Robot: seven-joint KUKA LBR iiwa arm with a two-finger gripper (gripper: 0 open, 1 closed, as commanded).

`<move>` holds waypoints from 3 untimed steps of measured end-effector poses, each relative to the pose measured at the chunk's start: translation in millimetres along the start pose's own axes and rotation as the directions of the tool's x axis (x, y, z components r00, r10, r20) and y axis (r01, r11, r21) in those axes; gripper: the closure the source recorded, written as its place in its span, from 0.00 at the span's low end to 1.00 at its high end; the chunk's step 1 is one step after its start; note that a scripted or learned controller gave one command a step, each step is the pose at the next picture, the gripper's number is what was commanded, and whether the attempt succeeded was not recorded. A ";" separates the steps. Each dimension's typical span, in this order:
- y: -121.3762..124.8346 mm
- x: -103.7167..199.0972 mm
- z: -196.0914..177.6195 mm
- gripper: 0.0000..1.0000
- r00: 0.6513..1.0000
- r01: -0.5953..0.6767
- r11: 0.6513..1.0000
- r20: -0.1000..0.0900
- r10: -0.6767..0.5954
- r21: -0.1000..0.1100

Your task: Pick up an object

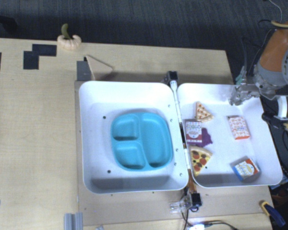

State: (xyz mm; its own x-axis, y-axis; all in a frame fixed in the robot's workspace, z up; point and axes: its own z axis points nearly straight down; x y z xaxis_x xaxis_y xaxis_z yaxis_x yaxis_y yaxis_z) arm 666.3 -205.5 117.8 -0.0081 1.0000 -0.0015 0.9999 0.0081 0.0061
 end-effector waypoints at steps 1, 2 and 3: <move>-0.3 0.0 0.4 0.00 1.000 0.000 1.000 0.000 0.000 0.001; -82.3 24.2 26.0 0.00 1.000 -0.004 1.000 0.006 0.004 -0.011; -79.7 22.9 13.2 1.00 1.000 -0.003 1.000 0.011 0.003 -0.020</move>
State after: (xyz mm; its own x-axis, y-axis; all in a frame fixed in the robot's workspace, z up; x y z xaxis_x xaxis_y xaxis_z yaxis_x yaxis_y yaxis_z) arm 586.5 -183.3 104.1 -0.0047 0.9999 -0.0129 0.9996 0.0050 0.0261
